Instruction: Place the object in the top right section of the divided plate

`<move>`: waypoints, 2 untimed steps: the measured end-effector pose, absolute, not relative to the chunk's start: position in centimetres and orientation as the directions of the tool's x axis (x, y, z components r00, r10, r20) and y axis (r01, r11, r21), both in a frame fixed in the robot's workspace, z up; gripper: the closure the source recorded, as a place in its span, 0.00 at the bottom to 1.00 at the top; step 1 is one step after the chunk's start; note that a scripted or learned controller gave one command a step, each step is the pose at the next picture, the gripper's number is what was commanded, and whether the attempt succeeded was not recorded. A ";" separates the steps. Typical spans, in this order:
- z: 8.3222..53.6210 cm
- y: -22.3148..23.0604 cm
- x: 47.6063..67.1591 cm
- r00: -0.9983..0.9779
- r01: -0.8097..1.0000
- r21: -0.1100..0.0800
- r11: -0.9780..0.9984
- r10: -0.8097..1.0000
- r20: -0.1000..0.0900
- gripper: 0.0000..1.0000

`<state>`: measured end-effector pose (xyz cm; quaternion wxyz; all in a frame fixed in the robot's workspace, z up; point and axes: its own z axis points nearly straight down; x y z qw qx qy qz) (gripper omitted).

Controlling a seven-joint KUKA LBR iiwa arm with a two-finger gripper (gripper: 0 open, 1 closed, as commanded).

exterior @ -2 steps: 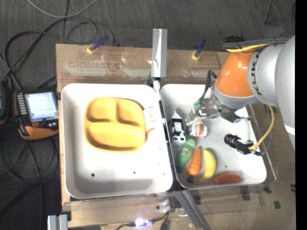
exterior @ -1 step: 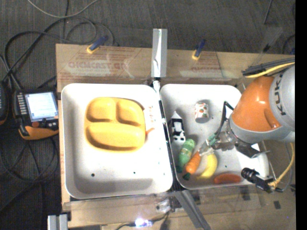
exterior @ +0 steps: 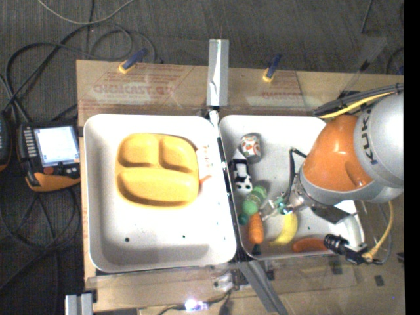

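Yellow banana-shaped toy (exterior: 286, 228), the likeliest object for this task since the jaws (exterior: 281, 207) hover just above it, lies in the right-hand shallow white bin (exterior: 275, 128) near its front edge. It looks like light, smooth moulded plastic: stiff, somewhat slippery, best pinched across its thick middle rather than at a tapering end. Whether the jaws are wide or narrow I cannot tell; they sit under the grey and orange arm (exterior: 344, 163)

Largest first: the left-hand shallow white bin (exterior: 105, 241) on the tabletop holds only the yellow divided plate (exterior: 157, 169), whose top right section (exterior: 178, 153) is bare. The right-hand bin holds several small toys close together: an orange carrot (exterior: 256, 229) touching the banana's left side, a red sausage-like piece (exterior: 308, 245) near the front wall, a green rounded toy (exterior: 253, 201), a small black and white figure (exterior: 241, 176), and a round grey and orange ball (exterior: 251, 146) farther back
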<state>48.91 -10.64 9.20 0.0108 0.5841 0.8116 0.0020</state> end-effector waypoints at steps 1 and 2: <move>18.3 1.6 52.6 -0.623 0.782 0.000 0.623 0.782 0.001 1.00; 26.4 -5.5 49.4 -0.574 0.819 -0.001 0.574 0.819 -0.002 1.00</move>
